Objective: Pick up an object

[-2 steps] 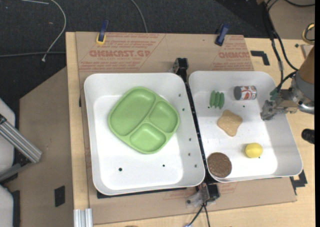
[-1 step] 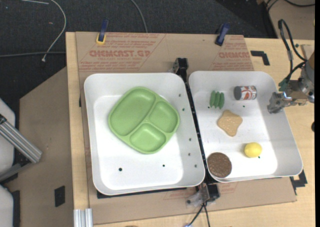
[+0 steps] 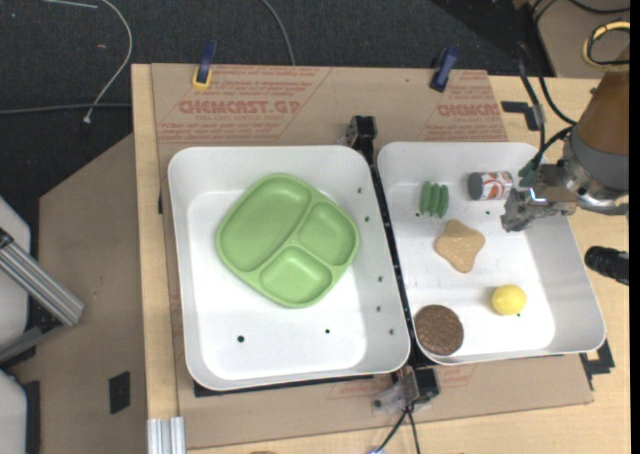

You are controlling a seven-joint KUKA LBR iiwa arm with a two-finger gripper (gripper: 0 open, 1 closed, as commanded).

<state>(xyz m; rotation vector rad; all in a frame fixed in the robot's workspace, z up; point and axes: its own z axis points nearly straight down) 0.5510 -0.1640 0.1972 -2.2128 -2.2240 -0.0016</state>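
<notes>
Gripper (image 3: 524,204) poised over right-hand shallow white plastic bin (image 3: 560,327), just beside small red-and-white can (image 3: 490,184) lying on its side; finger state impossible to tell; nothing seen held. Relative to that can: green pea pod toy (image 3: 434,198) just left; tan bread-shaped piece (image 3: 459,245) below; yellow lemon-like ball (image 3: 508,299) farther below; brown round cookie-like disc (image 3: 438,328) at bin's near-left corner. Light-green three-compartment plastic plate (image 3: 288,238) well left, in left-hand white bin (image 3: 200,272).
</notes>
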